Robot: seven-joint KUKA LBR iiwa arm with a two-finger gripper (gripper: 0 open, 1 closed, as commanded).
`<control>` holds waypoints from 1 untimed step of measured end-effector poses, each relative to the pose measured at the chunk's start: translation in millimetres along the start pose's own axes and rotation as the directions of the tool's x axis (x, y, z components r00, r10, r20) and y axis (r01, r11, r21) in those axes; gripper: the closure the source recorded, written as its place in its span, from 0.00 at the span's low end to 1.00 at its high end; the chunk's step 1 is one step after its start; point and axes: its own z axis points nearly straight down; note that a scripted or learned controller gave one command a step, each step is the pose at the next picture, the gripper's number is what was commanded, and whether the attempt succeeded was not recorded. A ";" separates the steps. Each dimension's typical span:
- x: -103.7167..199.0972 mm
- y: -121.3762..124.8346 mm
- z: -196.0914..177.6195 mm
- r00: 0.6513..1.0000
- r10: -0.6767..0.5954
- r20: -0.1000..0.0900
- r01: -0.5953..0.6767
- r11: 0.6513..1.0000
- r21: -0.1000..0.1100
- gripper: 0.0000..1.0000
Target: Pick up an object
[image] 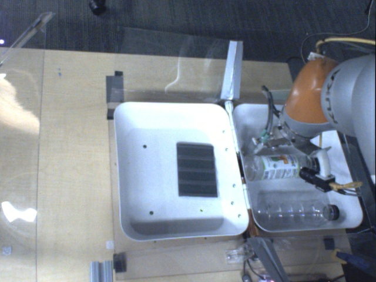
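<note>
Clear plastic catches the light in the right bin (352, 157), where a small bottle (276, 167) with a white label lies on its side; the label carries green and dark print, too small to read. The hand (271, 140) of the grey arm (352, 98), orange band (310, 93) above its wrist, hangs low over the bin just above the bottle's upper side, close to it or touching; which one cannot be told from this angle, nor whether the hand is wide or narrow. A black part with a yellowish cable (320, 181) juts out beside the bottle's right end. Nearer the bin's front wall lies a second, larger clear bottle (294, 211), also on its side, dark cap to the right, well apart from the hand. The left bin (135, 157) holds a dark ribbed rectangular block (197, 169) lying flat near its middle. Both white bins sit side by side on a pale wooden table (70, 175), with clear panels (194, 63) standing along the back and dark carpet (176, 4) beyond.
</note>
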 end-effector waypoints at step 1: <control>0.8 -27.0 -0.8 1.000 0.017 0.000 -0.017 1.000 0.000 0.00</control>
